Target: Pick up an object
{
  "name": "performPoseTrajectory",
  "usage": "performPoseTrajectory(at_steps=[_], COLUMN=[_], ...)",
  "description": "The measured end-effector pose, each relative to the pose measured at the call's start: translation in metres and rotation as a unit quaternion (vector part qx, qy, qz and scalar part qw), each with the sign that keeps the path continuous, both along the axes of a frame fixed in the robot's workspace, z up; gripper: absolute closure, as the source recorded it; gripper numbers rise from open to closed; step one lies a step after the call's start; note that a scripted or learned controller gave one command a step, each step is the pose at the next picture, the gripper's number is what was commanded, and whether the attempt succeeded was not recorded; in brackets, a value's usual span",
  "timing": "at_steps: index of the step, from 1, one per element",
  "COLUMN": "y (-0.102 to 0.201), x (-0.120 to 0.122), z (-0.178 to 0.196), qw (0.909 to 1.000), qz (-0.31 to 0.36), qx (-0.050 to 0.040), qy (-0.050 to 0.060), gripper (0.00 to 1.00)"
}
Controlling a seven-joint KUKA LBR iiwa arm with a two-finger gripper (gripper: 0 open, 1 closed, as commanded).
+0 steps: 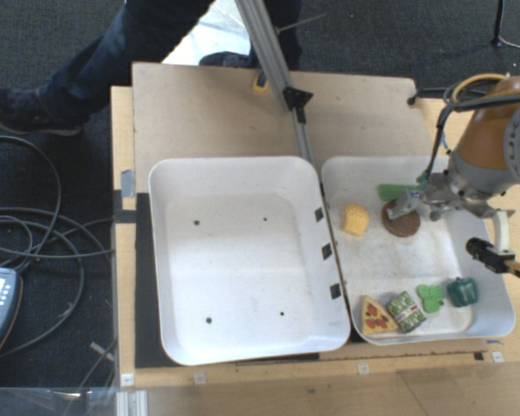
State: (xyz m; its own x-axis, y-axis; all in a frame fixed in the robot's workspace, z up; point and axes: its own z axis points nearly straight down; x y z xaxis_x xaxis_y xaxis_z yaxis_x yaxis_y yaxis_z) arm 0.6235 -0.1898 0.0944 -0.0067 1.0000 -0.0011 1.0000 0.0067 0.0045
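Seen from above, the grey arm with its orange band [494, 141] is reaching in from the right, and its gripper [405, 208] is hanging over the far part of the right white bin [494, 323]. Whether it is clenched or released cannot be told. A round brown disc [402, 224] is lying directly beneath it. A yellow corn-shaped piece [356, 219] is sitting near the bin's left wall. Along the near edge are lying a triangular pizza-slice toy [377, 317], a small green printed box [406, 311] and two green pieces [446, 295]. The left white bin [169, 180] is sitting alongside.
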Motion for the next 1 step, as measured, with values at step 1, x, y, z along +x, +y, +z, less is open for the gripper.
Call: performPoseTrajectory(at_steps=[1], y=[-0.0004], x=[0.0015], z=[0.0121], qw=[1.0000], qz=[0.001], qx=[-0.0008], qy=[-0.003], gripper=[1.00])
